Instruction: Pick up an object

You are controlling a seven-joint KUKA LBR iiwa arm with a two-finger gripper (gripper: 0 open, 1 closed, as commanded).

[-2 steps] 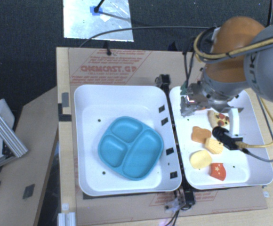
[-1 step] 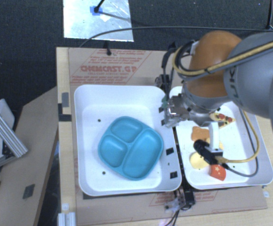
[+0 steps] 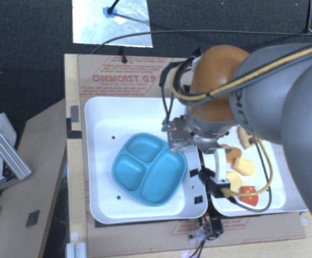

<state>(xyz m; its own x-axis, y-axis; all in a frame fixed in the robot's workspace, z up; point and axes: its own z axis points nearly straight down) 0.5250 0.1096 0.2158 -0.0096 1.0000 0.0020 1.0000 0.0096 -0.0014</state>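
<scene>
A: What lies nearest, at the bottom of the frame?

B: The front rim of the left bin (image 3: 145,217), with a bundle of cable ends hanging below it. Just right of that, in the lower right, the right bin (image 3: 278,204) holds small toy foods: a red piece (image 3: 250,195), a yellow ridged piece (image 3: 245,167) and an orange one (image 3: 232,153).

A: And the thing worth picking?

B: Probably the blue divided plate (image 3: 148,168), lying flat in the middle of the left bin. It looks like light, stiff plastic, smooth and likely slippery. Flat on the floor, it offers little; its raised rim, or a ridge between compartments, seems the best place to pinch.

A: Where is the gripper (image 3: 176,142)?

B: At the plate's upper right edge, at or just above the rim, under the orange band (image 3: 215,85). Whether it is wide, narrow or holding anything cannot be told; the wrist hides it.

A: Farther back?

B: A cardboard sheet (image 3: 121,77) behind the bins, then a shiny foil square (image 3: 110,15) at upper left.
</scene>
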